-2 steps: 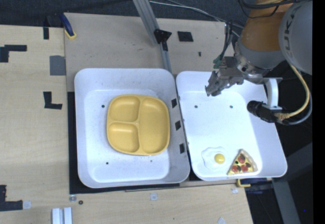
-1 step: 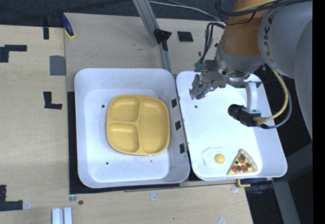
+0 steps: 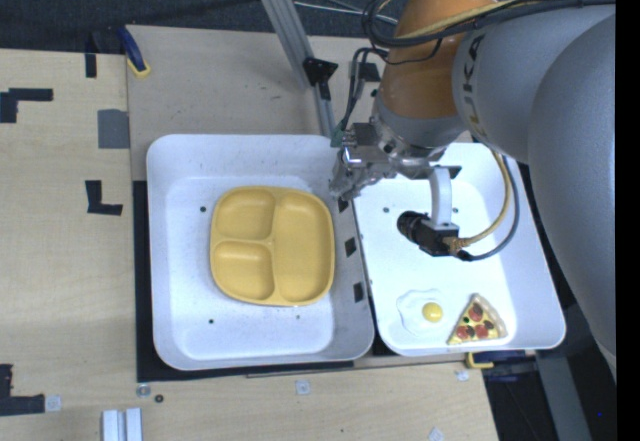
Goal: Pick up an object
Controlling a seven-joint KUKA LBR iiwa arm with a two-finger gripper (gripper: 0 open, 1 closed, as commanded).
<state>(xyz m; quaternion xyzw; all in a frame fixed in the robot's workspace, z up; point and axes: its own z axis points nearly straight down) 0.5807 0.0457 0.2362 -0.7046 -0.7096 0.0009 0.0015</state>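
Note:
A yellow divided plate [image 3: 272, 245] lies flat in the middle of the left bin [image 3: 180, 329]. In the right bin [image 3: 530, 299], near its front edge, sit a toy fried egg [image 3: 423, 311] and a toy pizza slice [image 3: 477, 321] side by side. My gripper [image 3: 345, 179] hangs over the ridge between the two bins, close to the plate's far right corner. The wrist hides its tip, and nothing shows in its hold.
The grey arm with its orange band [image 3: 440, 39] covers the back of the right bin. A black cable fitting [image 3: 425, 232] hangs from the wrist above that bin's middle. A slanted metal pole [image 3: 285, 19] rises behind the bins.

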